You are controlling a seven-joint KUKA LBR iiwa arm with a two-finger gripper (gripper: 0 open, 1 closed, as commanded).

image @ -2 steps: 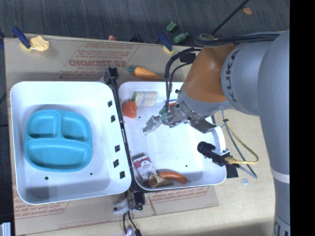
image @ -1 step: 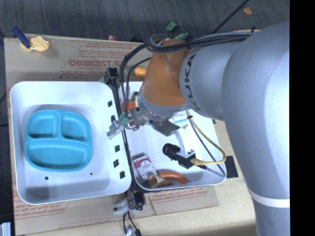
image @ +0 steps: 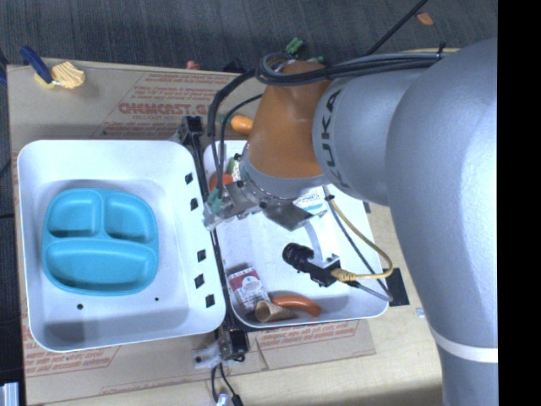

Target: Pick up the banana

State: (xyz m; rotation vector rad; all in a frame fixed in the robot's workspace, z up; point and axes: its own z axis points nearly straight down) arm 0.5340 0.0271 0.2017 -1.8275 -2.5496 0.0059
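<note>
My grey arm with its orange band (image: 287, 134) reaches in from the right and hangs over the right bin (image: 372, 308), hiding most of its floor. The gripper (image: 230, 198) points down beneath the wrist, close to that bin's left wall near the divide between the two bins. The wrist housing covers it from above. At the bin's near end lie a red and white packet (image: 245, 284), a tan piece (image: 264, 312) and an orange-red elongated item (image: 294, 303). An orange object (image: 241, 125) peeks out at the far end.
The left bin (image: 34, 169) holds a blue three-compartment tray (image: 101, 242). Black cables and a connector (image: 308, 262) hang off the wrist over the right bin. A yellow and blue item (image: 59, 74) lies on the cardboard at the far left.
</note>
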